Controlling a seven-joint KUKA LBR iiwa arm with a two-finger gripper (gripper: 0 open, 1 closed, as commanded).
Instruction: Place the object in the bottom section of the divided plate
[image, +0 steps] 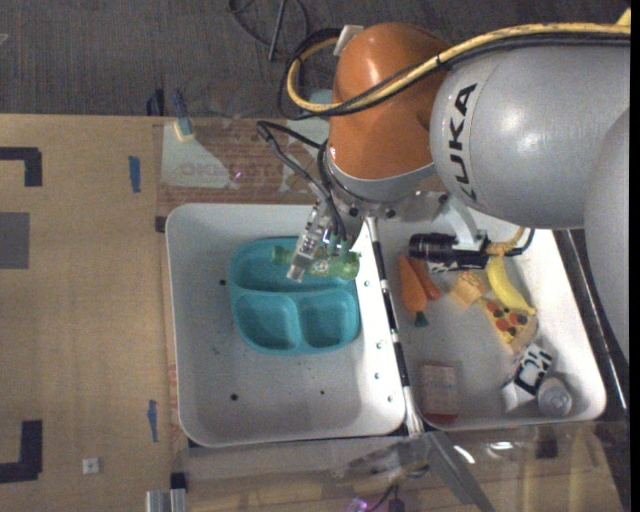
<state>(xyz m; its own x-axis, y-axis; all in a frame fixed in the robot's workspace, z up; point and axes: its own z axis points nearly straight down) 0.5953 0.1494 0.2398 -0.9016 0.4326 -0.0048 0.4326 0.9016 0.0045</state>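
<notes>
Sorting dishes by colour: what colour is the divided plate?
Teal blue, plain; the divided plate shows best in the camera view, in the left bin.

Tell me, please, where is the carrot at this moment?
The carrot lies in the right bin, near its upper left corner, close to the wall shared with the left bin. A banana lies to its right.

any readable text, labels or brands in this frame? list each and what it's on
"KUKA": on the grey arm, lettering running vertically in this view.
Black-and-white carton in the right bin: print too small to read.
Flat packet in the same bin: no legible text.
</notes>
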